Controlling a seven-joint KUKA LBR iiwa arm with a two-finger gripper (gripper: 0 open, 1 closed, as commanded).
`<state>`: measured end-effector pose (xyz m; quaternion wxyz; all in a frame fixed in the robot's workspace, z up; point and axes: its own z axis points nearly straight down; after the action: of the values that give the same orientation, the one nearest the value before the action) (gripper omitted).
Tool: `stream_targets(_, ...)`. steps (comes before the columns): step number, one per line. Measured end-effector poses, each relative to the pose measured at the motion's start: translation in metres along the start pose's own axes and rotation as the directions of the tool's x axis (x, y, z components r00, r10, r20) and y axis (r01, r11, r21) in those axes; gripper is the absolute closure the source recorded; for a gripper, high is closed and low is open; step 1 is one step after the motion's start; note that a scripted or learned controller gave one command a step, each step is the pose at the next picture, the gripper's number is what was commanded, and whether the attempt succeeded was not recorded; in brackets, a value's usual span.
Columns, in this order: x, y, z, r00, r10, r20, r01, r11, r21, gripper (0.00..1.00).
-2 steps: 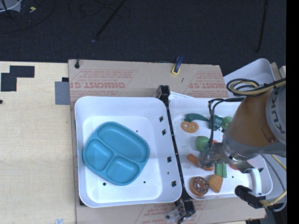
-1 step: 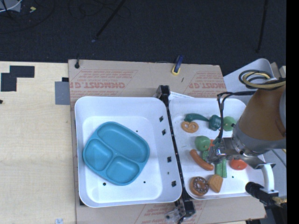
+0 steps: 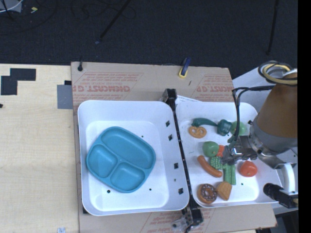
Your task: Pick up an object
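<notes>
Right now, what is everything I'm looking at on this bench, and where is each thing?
White bins: two, side by side; left bin, right bin.
Divided plate: one, blue, in the left bin.
Pretzel: one, orange-brown, upper left of the right bin.
Teal toy: one, long, top of the right bin.
Green round piece: one, middle of the right bin.
Sausage: one, orange-red, below the green piece.
Tomato: one, red, right side of the right bin.
Donut: one, brown with sprinkles, bottom of the right bin.
Orange chunk: one, beside the donut.
Cardboard sheet: one, brown, under both bins.
Clamp: one, blue and yellow, on the cardboard's far edge.
Robot arm: one, reaching in from the right.
Tool: one, dark, low over the toys in the right bin.
</notes>
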<state>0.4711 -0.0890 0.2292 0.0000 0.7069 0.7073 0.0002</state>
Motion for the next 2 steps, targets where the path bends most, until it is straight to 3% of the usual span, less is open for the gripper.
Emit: stream_targets(2, 0.082, 0.039, 0.009, 1.0, -0.003, -0.001, 0.003, 1.0, 0.003, 1.0)
